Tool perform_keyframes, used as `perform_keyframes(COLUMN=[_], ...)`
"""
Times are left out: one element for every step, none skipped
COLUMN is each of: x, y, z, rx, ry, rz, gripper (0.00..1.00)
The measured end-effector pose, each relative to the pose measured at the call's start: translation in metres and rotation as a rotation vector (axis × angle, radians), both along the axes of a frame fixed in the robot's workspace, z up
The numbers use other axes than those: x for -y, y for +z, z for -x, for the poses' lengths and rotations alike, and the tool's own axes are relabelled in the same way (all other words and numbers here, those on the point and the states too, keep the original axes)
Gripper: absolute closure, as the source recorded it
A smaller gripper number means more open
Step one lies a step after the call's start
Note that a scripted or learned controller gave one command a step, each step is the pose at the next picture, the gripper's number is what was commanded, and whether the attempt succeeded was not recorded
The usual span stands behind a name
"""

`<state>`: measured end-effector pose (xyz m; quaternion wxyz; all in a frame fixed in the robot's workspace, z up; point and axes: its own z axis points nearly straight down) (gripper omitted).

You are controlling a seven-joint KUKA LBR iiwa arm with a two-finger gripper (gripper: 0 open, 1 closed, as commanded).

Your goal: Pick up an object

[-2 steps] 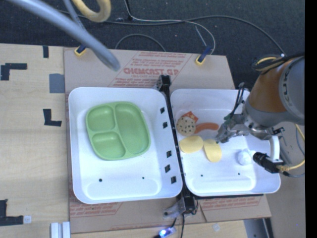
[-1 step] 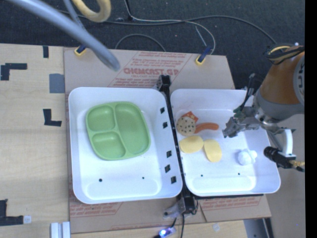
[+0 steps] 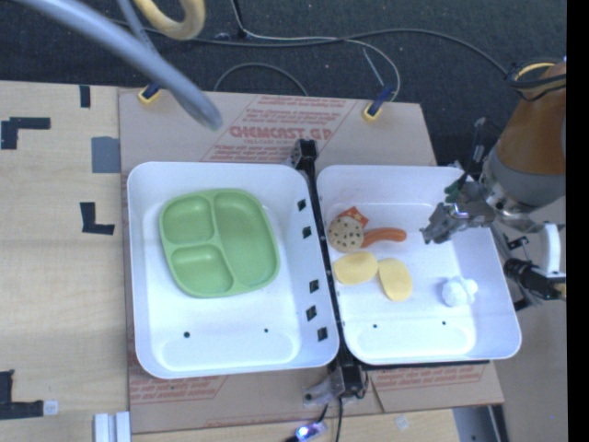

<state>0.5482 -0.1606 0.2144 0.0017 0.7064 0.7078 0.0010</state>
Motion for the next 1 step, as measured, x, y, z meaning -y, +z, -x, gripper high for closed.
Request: perform_keyframes(x=[0.0093], y=[0.0516], z=[-0.0053], rx=[0.0], ry=[-0.001], rz=[0.001], gripper=[1.0])
